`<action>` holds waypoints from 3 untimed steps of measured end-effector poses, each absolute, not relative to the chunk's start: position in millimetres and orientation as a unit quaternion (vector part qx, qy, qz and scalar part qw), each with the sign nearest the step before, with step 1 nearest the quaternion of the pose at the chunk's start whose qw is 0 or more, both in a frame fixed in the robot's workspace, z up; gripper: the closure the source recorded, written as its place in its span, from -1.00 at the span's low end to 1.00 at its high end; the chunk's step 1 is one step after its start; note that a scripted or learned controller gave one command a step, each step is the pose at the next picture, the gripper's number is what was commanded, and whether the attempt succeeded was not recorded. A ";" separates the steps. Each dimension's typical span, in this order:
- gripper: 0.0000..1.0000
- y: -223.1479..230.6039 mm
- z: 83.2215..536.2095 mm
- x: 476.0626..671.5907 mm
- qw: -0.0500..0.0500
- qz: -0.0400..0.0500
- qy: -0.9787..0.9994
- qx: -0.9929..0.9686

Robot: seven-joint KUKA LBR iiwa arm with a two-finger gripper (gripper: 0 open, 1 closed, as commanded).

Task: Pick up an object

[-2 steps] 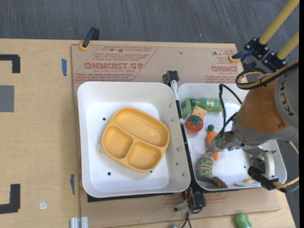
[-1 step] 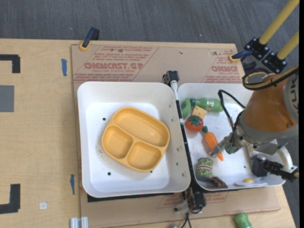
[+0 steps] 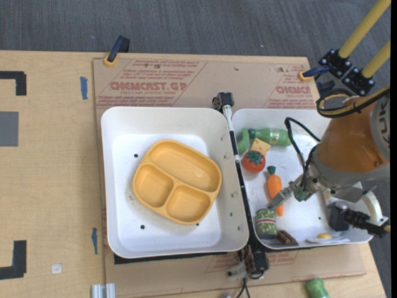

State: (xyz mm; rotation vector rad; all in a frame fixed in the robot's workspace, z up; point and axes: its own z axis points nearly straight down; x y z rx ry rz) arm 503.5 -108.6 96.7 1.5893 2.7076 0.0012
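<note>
The right bin [image 3: 302, 219] holds several toy foods. An orange carrot [image 3: 273, 184] lies in its middle, with a red tomato [image 3: 253, 161] just above it. A green bottle [image 3: 271, 136] and a yellow wedge [image 3: 259, 146] lie at the far end. A green can [image 3: 266, 221] and a brown piece [image 3: 286, 236] sit at the near edge. My gripper [image 3: 278, 197] reaches in from the right, low in the bin, with its tip right beside the carrot's lower end. Nothing is seen lifted.
The left bin [image 3: 115, 166] holds a yellow divided plate [image 3: 177, 182]. A small yellow bit [image 3: 324, 235] lies near the right bin's front rim. A green object [image 3: 316, 287] rests on the bench outside the bins. My arm's body covers the right bin's right side.
</note>
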 end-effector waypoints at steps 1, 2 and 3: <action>-1.00 -99.1 87.0 497.9 0.006 0.002 0.906 0.424; -1.00 -107.5 86.5 483.5 0.006 -0.001 0.989 0.147; -1.00 -106.9 86.2 577.4 0.003 0.001 0.985 0.170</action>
